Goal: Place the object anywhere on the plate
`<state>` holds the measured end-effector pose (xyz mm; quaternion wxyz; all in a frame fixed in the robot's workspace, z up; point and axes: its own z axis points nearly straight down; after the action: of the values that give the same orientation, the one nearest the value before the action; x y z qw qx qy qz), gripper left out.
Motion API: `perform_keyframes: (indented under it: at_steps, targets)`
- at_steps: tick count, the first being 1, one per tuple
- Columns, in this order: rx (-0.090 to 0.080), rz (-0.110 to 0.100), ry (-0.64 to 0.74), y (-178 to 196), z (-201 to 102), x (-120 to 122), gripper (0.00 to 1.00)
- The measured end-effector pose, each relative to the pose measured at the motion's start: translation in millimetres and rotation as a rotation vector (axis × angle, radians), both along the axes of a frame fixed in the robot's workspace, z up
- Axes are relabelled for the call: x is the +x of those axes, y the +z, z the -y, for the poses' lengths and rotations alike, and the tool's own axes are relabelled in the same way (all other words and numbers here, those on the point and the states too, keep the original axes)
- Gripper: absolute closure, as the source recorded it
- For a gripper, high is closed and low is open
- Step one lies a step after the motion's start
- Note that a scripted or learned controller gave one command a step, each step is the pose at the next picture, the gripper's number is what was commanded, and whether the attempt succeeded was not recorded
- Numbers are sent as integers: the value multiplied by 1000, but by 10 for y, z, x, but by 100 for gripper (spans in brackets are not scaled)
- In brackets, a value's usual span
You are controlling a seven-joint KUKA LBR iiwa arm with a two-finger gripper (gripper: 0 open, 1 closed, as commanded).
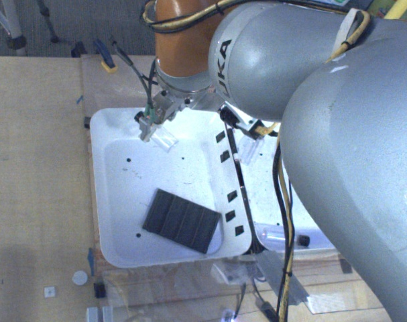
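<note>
A dark grey ribbed rectangular plate lies flat in the near part of the left bin, turned at a slant. My gripper hangs over the far left corner of that bin, well away from the plate and up-left of it. A small green piece shows at the gripper's side; I cannot tell if it is a held object or part of the tool. The grey arm with its orange band covers the view's upper right.
The arm hides most of the right bin; a pale, blurred item lies near its front edge. A black cable runs along the divider between the bins. Small clutter sits on the bench at the front left.
</note>
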<state>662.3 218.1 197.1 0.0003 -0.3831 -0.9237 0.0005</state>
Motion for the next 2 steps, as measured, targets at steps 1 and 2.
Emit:
perform_keyframes:
  at_steps: [1,2]
  targets:
    - [0,0,212,-4,-1,-3,100]
    - [1,5,238,94,-56,-23,100]
